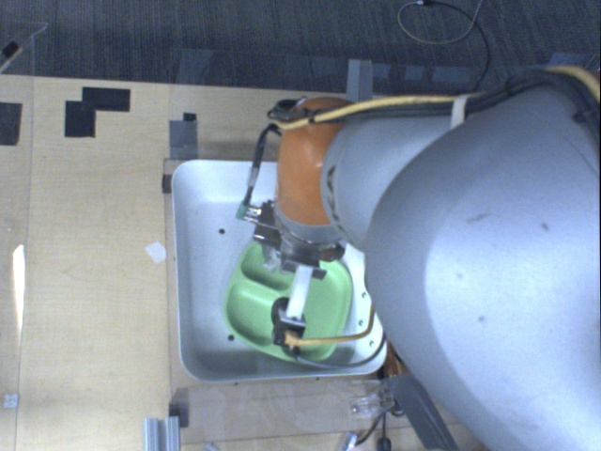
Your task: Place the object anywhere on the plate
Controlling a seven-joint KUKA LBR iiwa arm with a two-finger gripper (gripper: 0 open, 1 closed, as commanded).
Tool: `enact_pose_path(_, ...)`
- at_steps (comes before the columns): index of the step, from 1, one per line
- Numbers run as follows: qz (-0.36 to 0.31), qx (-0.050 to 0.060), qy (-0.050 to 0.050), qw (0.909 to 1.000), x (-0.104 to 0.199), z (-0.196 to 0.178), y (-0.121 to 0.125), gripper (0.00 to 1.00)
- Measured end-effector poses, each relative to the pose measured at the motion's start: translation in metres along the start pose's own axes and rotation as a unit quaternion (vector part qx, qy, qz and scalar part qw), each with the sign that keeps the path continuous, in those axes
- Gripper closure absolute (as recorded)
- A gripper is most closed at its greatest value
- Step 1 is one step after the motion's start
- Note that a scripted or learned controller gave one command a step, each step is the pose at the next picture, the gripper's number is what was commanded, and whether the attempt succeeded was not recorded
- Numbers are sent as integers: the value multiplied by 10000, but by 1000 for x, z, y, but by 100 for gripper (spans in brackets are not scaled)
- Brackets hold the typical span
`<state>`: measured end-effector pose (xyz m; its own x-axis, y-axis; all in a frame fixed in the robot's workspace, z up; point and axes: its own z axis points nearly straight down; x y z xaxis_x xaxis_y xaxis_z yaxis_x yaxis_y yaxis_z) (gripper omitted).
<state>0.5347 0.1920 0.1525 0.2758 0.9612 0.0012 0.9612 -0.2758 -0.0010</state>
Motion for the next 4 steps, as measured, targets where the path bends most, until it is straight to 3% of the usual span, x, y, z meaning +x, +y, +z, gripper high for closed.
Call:
enact_pose_path(1,-699,-10,4,9976,-68,-24,-27,100)
enact_pose_path(2,-1684,-4,-3,9857,-82,13,-26,100)
enact_pose_path(3,257,-25,4,9997,-122,-104,-14,100)
enact_pose_path(4,58,-4,-3,10000,-53,47,-35,100)
